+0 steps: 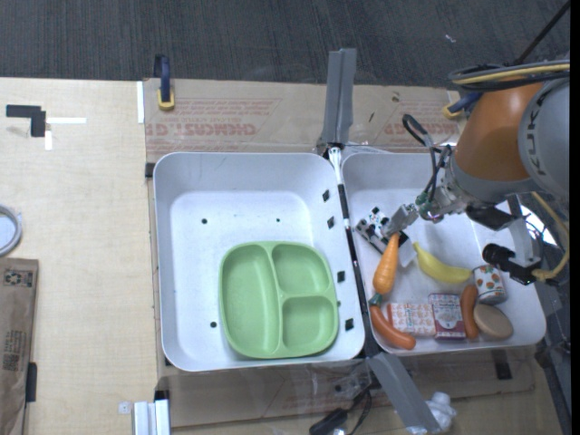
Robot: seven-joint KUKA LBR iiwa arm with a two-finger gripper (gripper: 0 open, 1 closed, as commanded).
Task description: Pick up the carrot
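Observation:
The orange carrot point(387, 265) lies in the right bin point(385, 175), near its left wall, running from upper right to lower left. My gripper point(384, 226) is just above the carrot's upper end, reaching in from the right under the orange-banded wrist point(494, 143). Whether it touches the carrot is not visible from this angle.
In the right bin, a yellow banana point(440, 266) lies just right of the carrot. Along the front are a red sausage point(392, 327), a small printed box point(426, 317), a can point(490, 284) and a brown round thing point(494, 321). The left bin point(181, 243) holds a green divided plate point(279, 299).

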